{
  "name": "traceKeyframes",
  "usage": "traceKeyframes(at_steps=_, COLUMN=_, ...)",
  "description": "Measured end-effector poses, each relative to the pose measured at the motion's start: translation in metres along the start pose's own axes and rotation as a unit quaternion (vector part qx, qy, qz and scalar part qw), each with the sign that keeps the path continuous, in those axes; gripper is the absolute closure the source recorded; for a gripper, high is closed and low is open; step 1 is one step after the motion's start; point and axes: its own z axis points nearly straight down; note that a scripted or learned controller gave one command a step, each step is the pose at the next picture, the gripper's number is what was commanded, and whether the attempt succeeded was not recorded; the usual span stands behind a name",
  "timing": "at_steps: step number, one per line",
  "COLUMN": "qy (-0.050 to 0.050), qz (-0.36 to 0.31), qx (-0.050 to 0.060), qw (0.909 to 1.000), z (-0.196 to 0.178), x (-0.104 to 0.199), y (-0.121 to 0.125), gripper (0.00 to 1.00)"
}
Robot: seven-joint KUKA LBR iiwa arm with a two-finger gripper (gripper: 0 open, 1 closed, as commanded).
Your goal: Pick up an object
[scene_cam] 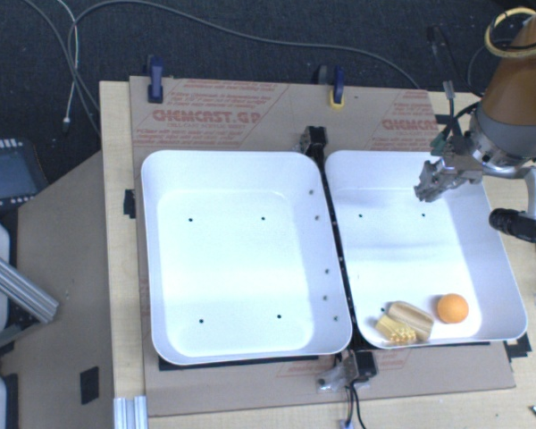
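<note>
An orange ball rests near the front edge of the right bin. Just left of it lies a tan and yellow object like a corn cob, close to the bin's front rim. My gripper hangs over the far right part of the right bin, well away from both objects. Nothing shows between its fingers, and from this angle their spacing is unclear.
The left bin sits beside the right one, a black hinge strip between them. Both rest on a cardboard sheet clamped at the back by blue clips. Cables run across the dark floor behind.
</note>
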Motion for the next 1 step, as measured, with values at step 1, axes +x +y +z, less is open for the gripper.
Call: traceKeyframes(at_steps=1, qy=0.000, qz=0.000, qx=0.000, qw=1.0000, z=0.0037, x=0.0564, y=-0.0112, gripper=1.00)
